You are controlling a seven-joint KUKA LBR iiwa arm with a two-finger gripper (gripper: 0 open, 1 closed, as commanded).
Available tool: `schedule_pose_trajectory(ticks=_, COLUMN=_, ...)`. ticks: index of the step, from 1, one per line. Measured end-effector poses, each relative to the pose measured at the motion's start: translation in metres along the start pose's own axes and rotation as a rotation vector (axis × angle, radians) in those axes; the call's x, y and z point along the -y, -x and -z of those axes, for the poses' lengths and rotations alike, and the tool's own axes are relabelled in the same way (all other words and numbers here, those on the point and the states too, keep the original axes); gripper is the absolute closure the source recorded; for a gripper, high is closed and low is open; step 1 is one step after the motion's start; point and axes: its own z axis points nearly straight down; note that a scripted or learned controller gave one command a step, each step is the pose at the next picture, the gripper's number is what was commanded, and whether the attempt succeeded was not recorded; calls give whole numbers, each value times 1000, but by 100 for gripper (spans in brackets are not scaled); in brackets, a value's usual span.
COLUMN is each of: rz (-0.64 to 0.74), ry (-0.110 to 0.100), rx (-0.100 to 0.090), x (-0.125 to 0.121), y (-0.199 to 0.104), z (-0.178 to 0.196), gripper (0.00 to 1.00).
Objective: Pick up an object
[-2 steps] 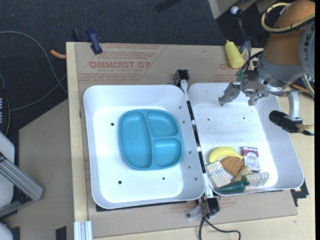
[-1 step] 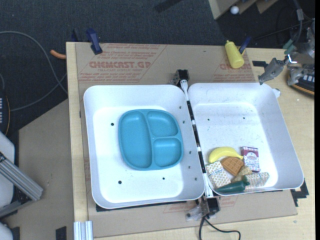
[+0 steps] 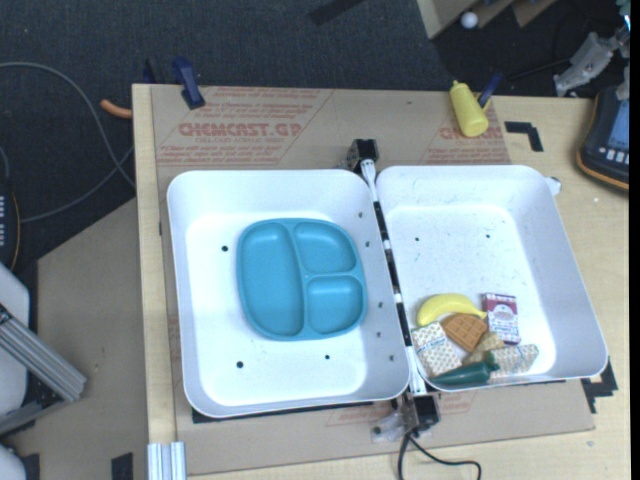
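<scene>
A pile of small objects lies in the front left corner of the right bin [image 3: 520,218]. It holds a yellow banana [image 3: 447,307], a brown waffle-like piece [image 3: 464,330], a red and white carton [image 3: 501,317], a green pepper [image 3: 464,373] and pale patterned packets [image 3: 432,347]. A blue divided plate [image 3: 300,277] rests in the middle of the left bin [image 3: 200,268].
Both bins sit on a brown cardboard-covered bench [image 3: 300,128]. A yellow clamp [image 3: 467,110] and a blue clamp [image 3: 186,80] grip its far edge. A black clip [image 3: 363,153] sits where the bins meet at the back.
</scene>
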Motion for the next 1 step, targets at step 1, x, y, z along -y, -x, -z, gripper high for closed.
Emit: schedule_pose_trajectory(ticks=1, rz=1, ry=-4, rx=-2, x=14, y=-45, z=-103, gripper=0)
